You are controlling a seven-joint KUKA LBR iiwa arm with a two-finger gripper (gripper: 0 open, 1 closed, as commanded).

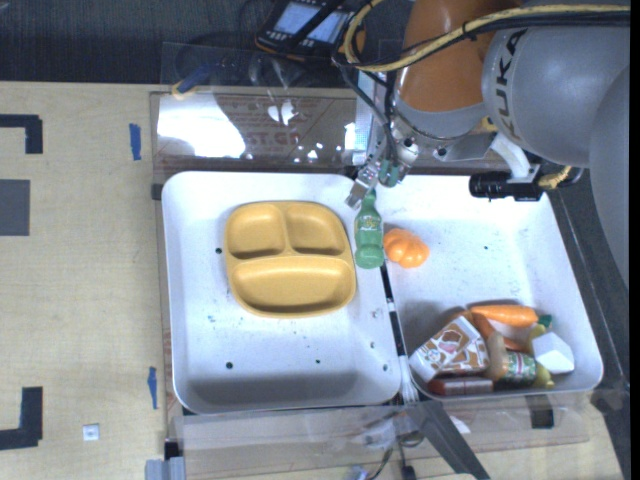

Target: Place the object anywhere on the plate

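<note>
While the green bottle point(369, 236) hangs from the fingers, the job is part done: picked up, not yet delivered. The gripper point(372, 183) sits near the far edge of the bins, and its fingers look pinched on the bottle's neck, so I read them as closed on it. The bottle hangs roughly upright over the wall between the two bins, just beside the right edge of the yellow plate point(290, 258). It is not on the plate yet.

Left to do, as I judge it: carry the bottle a little further left over the plate, lower, let go. Any of the plate's three compartments would serve.

Surface: the plate lies in the left bin point(200, 268), towards its far side, on bare white floor flecked with dark specks. The right bin point(480, 258) holds an orange fruit point(406, 249) close to the dividing wall, just beside the bottle, and a heap at its near edge: a carrot point(505, 315), a printed carton point(455, 350), other small packs I can't identify.

Room: pale wood counter point(75, 268) with black and blue tape marks to the left; a clear sheet catching glare behind the bins; cables and a small device at the far edge.
</note>
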